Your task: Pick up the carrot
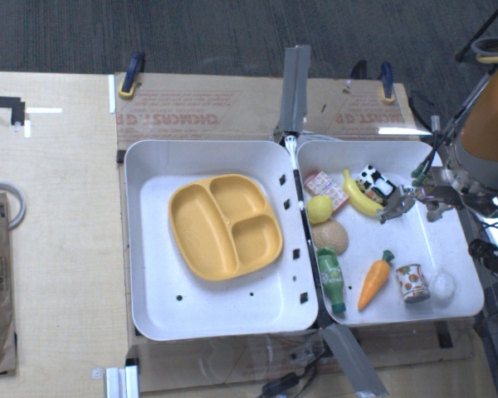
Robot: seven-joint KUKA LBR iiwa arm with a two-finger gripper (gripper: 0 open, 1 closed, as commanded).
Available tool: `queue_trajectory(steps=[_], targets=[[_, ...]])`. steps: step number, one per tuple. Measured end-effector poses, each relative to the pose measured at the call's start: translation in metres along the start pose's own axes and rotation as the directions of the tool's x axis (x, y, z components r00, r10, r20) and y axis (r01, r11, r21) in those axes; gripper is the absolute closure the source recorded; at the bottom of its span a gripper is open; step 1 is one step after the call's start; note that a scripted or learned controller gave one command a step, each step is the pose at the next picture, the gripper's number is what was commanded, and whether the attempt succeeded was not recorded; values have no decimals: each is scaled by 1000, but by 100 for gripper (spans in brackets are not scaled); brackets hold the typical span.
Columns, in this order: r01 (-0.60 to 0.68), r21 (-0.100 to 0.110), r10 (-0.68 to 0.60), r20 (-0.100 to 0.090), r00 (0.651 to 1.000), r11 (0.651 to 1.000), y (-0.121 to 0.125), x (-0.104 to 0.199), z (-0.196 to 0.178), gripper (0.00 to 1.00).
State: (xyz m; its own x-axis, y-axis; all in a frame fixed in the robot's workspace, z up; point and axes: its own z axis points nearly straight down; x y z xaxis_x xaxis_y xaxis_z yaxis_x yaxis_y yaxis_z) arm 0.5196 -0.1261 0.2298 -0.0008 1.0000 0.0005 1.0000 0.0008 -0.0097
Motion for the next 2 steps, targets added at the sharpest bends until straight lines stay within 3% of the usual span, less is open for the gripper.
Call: queue_trajectory(steps=[1, 2], targets=[[158, -3, -158, 0, 987, 987, -41, 17, 143, 0], [153, 4, -153, -2, 988, 988, -42, 16, 138, 100]])
